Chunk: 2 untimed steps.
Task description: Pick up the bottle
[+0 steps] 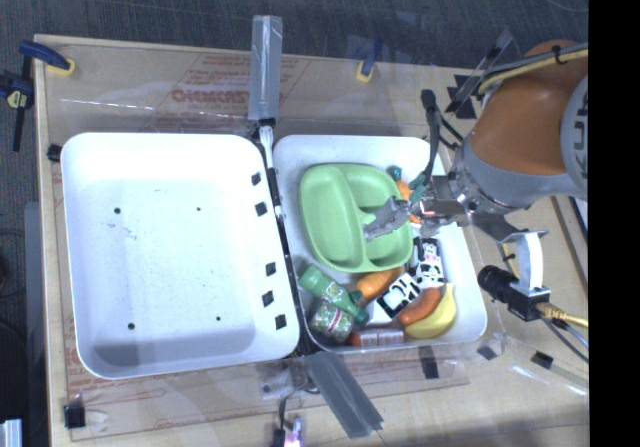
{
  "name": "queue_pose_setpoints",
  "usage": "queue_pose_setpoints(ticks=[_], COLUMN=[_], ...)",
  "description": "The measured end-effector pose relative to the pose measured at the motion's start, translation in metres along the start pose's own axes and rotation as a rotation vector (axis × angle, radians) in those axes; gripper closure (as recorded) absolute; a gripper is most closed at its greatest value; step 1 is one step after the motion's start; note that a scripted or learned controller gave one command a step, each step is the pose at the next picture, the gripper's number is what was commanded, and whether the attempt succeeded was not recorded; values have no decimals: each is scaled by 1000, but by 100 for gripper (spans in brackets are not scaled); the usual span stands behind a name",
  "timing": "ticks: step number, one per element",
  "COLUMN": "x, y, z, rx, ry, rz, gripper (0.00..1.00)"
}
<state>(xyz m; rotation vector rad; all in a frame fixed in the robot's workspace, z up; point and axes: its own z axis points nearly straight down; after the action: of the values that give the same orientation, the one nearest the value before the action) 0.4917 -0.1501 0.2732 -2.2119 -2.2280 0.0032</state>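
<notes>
Our gripper (388, 222), its spread unreadable, hangs over the green dish (350, 220), with the bottle (333, 307) crowded against the right bin (345, 148) wall.

Grey arm (520, 180), orange band, metallic end effector (385, 223), black cables.

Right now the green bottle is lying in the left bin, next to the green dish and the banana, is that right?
Not quite. The camera view shows the green bottle lying in the right bin, not the left one. The rest holds: it lies just below the green dish, with the banana nearby.
</notes>
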Motion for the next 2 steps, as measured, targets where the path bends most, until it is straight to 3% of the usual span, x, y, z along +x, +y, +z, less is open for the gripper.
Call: queue_pose_setpoints(ticks=[1,2], x=[-29,-37], y=[54,105], z=[77,181], rx=[3,-1], ry=[0,1], rz=[243,355], gripper=[0,0])
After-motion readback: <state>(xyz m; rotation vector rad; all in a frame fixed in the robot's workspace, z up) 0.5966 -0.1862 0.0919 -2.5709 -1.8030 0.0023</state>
